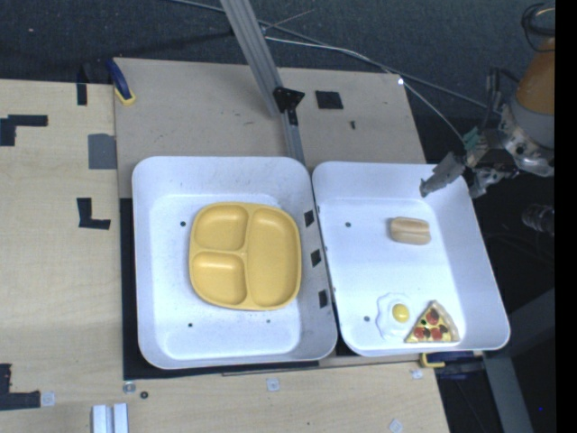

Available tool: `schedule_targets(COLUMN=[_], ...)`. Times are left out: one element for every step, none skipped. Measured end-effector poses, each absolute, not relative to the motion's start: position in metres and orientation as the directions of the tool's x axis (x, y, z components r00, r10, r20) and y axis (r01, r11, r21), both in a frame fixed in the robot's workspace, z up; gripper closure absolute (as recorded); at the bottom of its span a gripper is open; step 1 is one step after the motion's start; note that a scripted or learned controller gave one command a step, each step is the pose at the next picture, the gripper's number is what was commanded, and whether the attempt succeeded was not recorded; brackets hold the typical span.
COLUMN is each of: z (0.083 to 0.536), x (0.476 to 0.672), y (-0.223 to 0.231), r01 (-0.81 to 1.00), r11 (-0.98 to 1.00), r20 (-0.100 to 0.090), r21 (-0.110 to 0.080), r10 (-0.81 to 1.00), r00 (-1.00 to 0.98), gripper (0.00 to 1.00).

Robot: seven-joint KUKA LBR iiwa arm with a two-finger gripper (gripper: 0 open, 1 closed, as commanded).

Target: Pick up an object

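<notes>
I see my end effector (448, 175), grip state unclear, at the right bin's (361, 180) far edge, the bun (409, 231) lying crosswise just down-left of it.

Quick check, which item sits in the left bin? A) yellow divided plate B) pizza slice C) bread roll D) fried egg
A: the yellow divided plate lies in the left bin, while the bread roll, fried egg and pizza slice are all in the right bin.
</notes>
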State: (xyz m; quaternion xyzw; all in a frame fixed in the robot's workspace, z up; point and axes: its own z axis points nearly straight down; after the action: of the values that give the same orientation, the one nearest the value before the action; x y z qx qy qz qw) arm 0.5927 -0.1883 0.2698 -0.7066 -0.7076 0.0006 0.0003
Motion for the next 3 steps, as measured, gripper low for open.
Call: schedule_targets(z=[0.224,0.168,0.11], x=[0.597,0.604,0.595], y=[-0.184,-0.19,-0.194], r01=[1.0,1.0,1.0], r11=[0.002,0.001,0.0], r20=[0.0,-0.001,0.0], r21=[-0.004,-0.005,-0.007], r10=[1.0,1.0,1.0], r00=[-0.002,-0.001,0.0], gripper=[0.0,0.0,0.0])
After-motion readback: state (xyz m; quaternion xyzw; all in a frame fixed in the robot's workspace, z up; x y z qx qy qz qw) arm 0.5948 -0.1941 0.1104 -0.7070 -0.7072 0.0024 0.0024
